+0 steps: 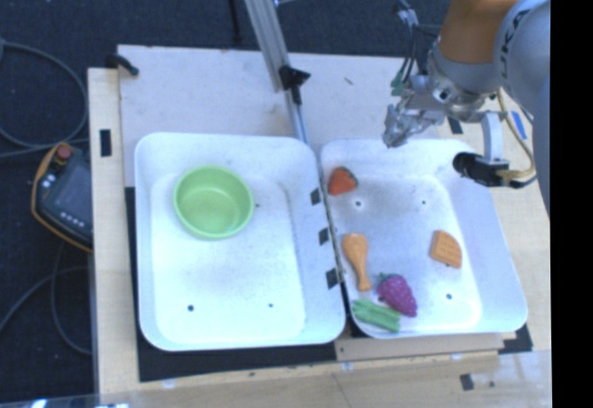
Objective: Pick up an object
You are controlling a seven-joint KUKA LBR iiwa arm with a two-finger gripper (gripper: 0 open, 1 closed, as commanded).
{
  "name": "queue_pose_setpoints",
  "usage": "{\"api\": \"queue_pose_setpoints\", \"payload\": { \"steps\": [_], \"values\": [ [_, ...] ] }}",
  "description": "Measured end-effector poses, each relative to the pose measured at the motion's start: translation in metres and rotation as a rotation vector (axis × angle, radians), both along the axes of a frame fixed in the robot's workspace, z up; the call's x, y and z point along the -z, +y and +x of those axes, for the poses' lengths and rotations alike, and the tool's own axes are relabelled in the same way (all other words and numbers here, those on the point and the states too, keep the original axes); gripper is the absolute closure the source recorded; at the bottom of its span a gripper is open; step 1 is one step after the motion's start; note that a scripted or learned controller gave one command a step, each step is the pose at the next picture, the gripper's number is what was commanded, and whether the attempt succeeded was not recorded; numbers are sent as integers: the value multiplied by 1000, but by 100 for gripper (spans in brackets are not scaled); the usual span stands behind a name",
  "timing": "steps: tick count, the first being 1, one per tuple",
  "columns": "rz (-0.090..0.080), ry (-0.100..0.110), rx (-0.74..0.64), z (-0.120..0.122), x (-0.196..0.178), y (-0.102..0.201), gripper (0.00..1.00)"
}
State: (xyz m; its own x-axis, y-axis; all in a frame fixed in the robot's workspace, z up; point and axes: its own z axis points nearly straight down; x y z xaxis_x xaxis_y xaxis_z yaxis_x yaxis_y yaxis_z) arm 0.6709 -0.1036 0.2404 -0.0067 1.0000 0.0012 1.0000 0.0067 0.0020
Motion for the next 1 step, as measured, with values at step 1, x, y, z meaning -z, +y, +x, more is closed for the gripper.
{"api": "queue_pose_setpoints", "payload": {
  "steps": [1],
  "values": [
    [0, 2, 1, -10, 4, 42, 100]
  ]
}}
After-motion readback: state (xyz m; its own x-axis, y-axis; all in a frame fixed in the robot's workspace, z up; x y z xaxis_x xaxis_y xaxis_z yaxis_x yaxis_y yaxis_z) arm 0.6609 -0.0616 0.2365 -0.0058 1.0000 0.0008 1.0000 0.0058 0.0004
